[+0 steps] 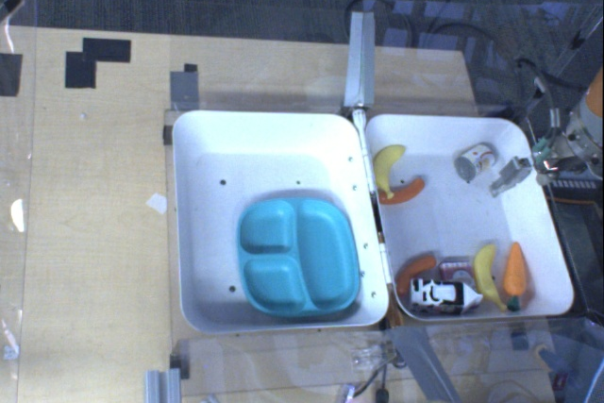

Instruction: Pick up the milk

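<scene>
Nearest the camera, the black-and-white patterned milk carton [444, 295] lies on its side against the front wall of the right white bin [540, 203]. Beside it sit a small yellow banana [485, 271], an orange carrot [514, 273] and a reddish-orange piece [413, 269]. In the left white bin [203, 203] rests a blue divided plastic plate [298, 256]. Farther back in the right bin are another yellow banana [388, 165] and a grey metal cup [472, 161]. The end effector [514, 175] hovers by the bin's right rim, well apart from the milk; whether its fingers are spread I cannot tell. The light wooden surface [94, 203] carries both bins.
</scene>
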Robot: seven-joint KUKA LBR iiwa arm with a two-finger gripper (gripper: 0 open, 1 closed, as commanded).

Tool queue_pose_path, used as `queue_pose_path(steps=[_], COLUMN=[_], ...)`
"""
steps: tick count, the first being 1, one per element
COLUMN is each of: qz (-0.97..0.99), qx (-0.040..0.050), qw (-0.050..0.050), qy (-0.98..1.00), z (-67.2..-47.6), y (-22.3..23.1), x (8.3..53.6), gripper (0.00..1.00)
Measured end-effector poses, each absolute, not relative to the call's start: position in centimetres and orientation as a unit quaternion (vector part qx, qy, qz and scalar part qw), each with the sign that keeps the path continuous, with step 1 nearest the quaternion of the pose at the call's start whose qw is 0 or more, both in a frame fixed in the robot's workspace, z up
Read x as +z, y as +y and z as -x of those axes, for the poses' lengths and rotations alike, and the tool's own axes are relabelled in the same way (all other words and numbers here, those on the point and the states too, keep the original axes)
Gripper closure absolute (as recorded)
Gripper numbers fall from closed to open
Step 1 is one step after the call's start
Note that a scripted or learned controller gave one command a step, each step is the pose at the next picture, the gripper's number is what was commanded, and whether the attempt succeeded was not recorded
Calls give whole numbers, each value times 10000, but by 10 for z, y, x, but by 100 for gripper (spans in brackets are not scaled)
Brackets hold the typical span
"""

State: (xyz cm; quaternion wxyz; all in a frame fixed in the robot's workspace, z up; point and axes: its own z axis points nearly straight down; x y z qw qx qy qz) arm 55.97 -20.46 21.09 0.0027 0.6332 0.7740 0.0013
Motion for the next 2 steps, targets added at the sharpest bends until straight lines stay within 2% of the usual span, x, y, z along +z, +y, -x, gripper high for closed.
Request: queue_pose_path(steps=[1,2], qz=[-6440,-7708], qx=[17,6], qw=[48,13], qy=[7650,6371], z=[-533,-493], y=[-206,-206], x=[368,217], gripper=[0,0])
